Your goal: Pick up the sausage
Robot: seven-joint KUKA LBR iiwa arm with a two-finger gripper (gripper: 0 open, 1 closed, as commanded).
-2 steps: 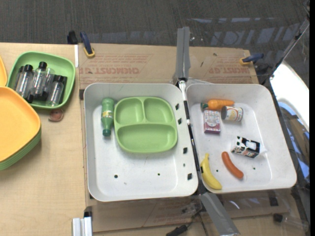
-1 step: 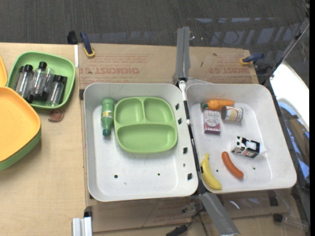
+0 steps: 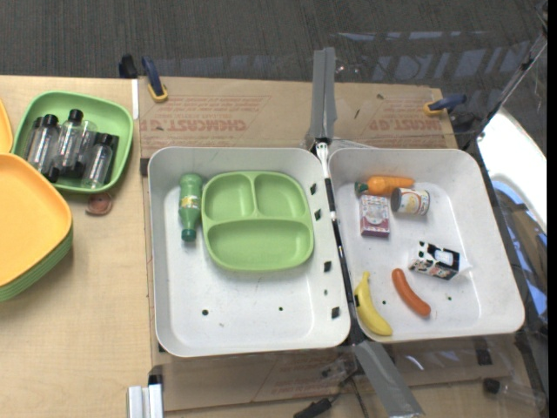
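The sausage (image 3: 410, 292) is a short red-orange link lying at a slant on the floor of the right bin (image 3: 487, 233), toward its front. A yellow banana (image 3: 372, 307) lies just to its left and a black-and-white carton (image 3: 435, 261) just behind it.
Further back in the right bin are a carrot (image 3: 389, 183), a small can (image 3: 410, 202) and a pink box (image 3: 374, 216). The left bin (image 3: 165, 268) holds a green divided plate (image 3: 258, 219) and a green bottle (image 3: 190, 205). Left of the bins stand a green tray of bottles (image 3: 71, 140) and stacked yellow plates (image 3: 30, 229).
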